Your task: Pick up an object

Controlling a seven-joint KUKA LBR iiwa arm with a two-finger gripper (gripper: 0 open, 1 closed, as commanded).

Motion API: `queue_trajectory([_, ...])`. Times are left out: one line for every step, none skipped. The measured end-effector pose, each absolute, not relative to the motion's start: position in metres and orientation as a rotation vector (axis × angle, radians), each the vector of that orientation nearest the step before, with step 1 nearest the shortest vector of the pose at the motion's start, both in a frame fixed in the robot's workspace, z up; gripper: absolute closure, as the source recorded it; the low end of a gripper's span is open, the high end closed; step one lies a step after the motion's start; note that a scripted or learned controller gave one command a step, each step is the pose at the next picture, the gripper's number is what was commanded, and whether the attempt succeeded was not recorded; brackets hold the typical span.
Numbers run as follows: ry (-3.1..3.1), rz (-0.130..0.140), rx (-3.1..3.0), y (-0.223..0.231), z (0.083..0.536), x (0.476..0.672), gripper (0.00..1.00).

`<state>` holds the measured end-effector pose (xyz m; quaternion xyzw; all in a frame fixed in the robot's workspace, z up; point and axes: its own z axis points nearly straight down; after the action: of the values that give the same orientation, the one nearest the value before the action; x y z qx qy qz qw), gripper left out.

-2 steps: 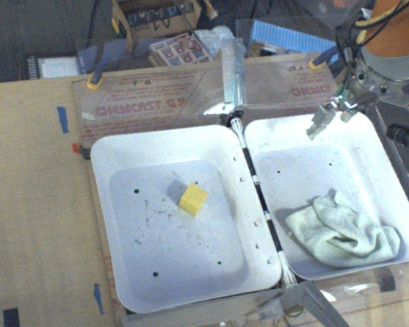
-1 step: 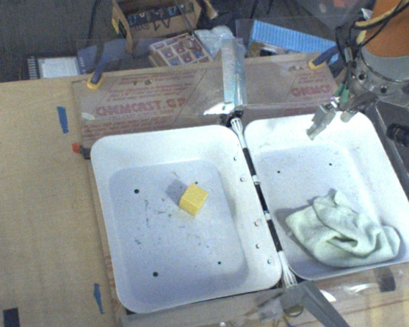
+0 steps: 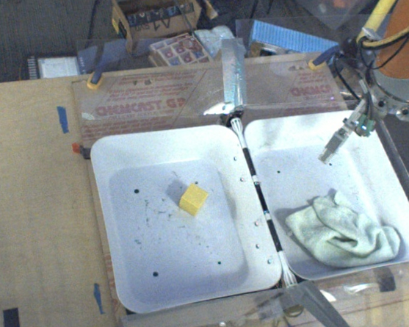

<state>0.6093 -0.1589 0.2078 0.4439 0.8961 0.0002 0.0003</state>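
From above, the bench carries two shallow white bins side by side. The left bin holds a small yellow block, sitting a little toward twelve o'clock of that bin's middle, on its own, with only dark specks scattered on the floor around it. Nothing lies against it or over it.

The right bin holds a crumpled pale cloth, bunched at about five o'clock of the bin, its far end just beside the bin's wall at four o'clock.

The gripper reaches in from the three o'clock side of the picture and hangs over the right bin toward one o'clock, pointing down and toward the bins' shared divider. It is apart from the cloth, which lies toward six o'clock of it, and well apart from the block, with the divider between them. How its jaws stand I cannot tell; nothing is seen between them.

Beyond the bins at twelve o'clock stands a clear taped panel, and behind it cluttered boxes and cables.
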Motion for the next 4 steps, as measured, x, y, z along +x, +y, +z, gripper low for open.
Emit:
queue_trajectory([3.001, 0.000, 0.925, -0.186, 0.216, 0.530, 0.00])
queue_trajectory([3.127, 0.001, 0.286, -0.224, 0.205, 0.480, 0.00])
queue_trajectory([3.140, 0.001, -0.026, -0.136, 0.180, 0.480, 0.00])
queue_trajectory([3.086, -0.005, -0.551, -0.185, 0.295, 0.497, 0.00])
